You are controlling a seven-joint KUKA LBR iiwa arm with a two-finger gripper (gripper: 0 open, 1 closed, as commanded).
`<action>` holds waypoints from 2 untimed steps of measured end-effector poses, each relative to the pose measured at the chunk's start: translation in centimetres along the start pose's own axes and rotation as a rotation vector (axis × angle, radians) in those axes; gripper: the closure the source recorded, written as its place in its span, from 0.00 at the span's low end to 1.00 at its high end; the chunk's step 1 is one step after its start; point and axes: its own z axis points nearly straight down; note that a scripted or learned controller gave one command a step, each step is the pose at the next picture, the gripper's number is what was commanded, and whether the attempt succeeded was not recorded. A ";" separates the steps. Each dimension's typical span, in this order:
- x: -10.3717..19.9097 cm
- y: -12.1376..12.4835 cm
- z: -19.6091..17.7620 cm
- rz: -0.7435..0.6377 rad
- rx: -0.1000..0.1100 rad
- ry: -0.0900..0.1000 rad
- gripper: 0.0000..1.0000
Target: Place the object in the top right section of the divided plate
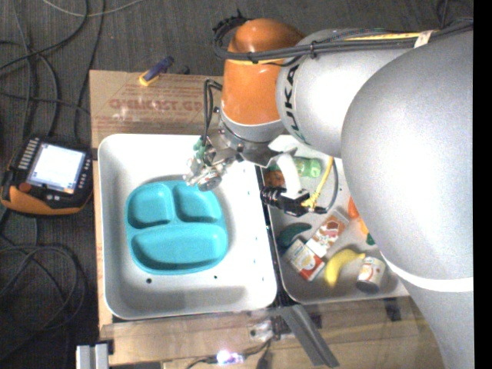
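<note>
Right bin (288, 287), near edge: banana (342, 266), small carton (305, 257), red-white packet (332, 229); my arm (400, 137) hides rest. Left bin (115, 206): blue divided plate (178, 227), three sections. My gripper (203, 174) over plate's top right section, rim just below. Something greenish, perhaps the object (201, 151), at fingers; too blurred, cannot tell grip. Beyond: cardboard (146, 106), tablet (54, 171).

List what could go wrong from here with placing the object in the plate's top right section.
1. The gripper hangs over the upper right rim of the blue divided plate; a release here might land on the rim or on the white bin floor.
2. Whether anything is actually between its fingers is unclear, so it may be carrying nothing.
3. The section looks shallow, so an object could roll across the divider.
</note>
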 end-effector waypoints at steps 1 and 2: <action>-2.8 -4.8 0.6 0.111 0.000 0.002 1.00; -1.9 -7.6 -8.5 0.245 -0.001 -0.001 1.00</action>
